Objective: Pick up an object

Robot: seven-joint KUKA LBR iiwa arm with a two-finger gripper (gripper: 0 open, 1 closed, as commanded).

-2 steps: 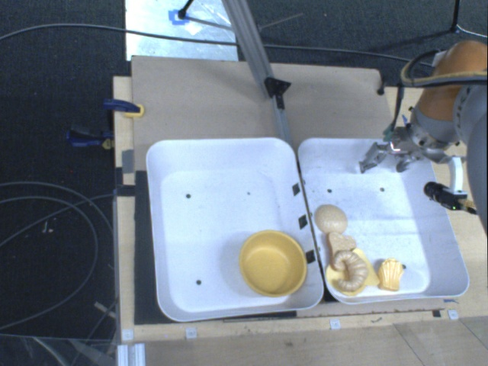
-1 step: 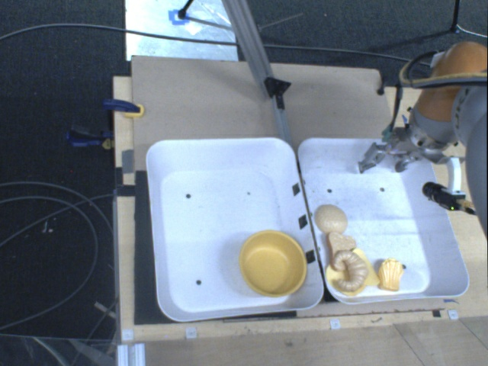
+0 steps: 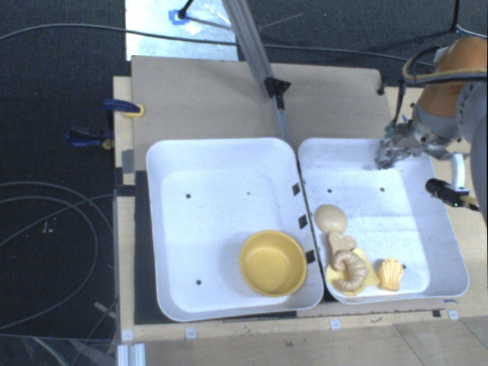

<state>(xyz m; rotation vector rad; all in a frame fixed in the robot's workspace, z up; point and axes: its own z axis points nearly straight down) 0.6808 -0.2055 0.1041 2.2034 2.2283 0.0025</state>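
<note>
While the arm reaches in from the right, its gripper hangs over the right bin's far corner; its grip cannot be told.

A yellow bowl sits in a white bin; the arm's band is orange.
</note>
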